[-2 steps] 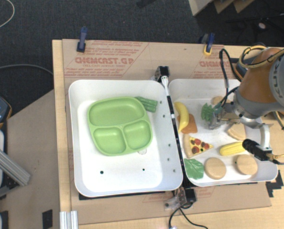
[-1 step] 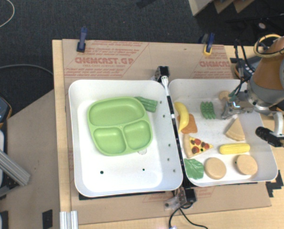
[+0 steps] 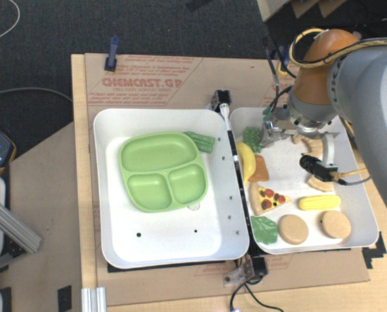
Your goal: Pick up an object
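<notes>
**binwatcher:** The gripper [image 3: 279,127] hangs over the back of the right bin [image 3: 287,168], low among the toy food. I honestly can't tell if it's open or shut from this angle. What would you go for?

**pickbot_dave:** Whatever's closest. That's the green piece [image 3: 252,136] just beside it, near the wall between the bins. The banana [image 3: 247,161] is right below that, lying along the same wall and touching an orange wedge [image 3: 260,169]. I'd guess both are awkward: the wall leaves little room on one side, and a grab at the banana could drag the wedge along. My advice is to come straight down, centre on one item only and close across its narrow side.

**binwatcher:** Anything easier in there?

**pickbot_dave:** Probably the front stuff. The corn [image 3: 319,203] sits on its own with free space around it. The two cookies [image 3: 293,229] [image 3: 336,224] lie flat side by side, so they look harder to pinch. The pizza [image 3: 269,199] and the leaf [image 3: 265,229] look flat too. There's also a tan bit [image 3: 321,184] above the corn.

**binwatcher:** And the left bin [image 3: 161,233]?

**pickbot_dave:** It holds a green plate [image 3: 161,171] with three sections, nothing in them, and a green scrap [image 3: 202,142] at its top right corner. It's well apart from the gripper, so I'd skip it.
</notes>
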Robot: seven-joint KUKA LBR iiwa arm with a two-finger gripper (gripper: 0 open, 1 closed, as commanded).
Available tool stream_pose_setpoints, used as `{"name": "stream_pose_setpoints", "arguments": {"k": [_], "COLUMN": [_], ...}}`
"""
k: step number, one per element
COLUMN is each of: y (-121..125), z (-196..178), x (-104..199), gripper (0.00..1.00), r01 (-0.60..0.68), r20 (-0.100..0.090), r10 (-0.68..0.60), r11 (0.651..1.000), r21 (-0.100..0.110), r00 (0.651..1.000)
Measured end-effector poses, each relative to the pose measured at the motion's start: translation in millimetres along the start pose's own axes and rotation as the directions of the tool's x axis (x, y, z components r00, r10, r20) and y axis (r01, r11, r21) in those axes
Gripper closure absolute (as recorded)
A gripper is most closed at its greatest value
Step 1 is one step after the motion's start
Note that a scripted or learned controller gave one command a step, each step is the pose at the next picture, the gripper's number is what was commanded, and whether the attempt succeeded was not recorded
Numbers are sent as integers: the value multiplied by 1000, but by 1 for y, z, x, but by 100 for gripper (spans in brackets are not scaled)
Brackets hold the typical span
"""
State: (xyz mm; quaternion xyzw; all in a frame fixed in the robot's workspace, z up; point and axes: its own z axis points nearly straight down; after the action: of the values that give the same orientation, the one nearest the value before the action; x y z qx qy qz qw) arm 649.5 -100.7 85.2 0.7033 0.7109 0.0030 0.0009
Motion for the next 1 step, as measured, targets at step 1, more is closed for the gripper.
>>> {"name": "stream_pose_setpoints", "arguments": {"k": [1], "y": [-2], "z": [-11], "x": [-8], "gripper": [100], "r01": [-9], "r20": [5], "r10": [9], "r11": [1000], "r21": [-1], "r00": [1000]}}
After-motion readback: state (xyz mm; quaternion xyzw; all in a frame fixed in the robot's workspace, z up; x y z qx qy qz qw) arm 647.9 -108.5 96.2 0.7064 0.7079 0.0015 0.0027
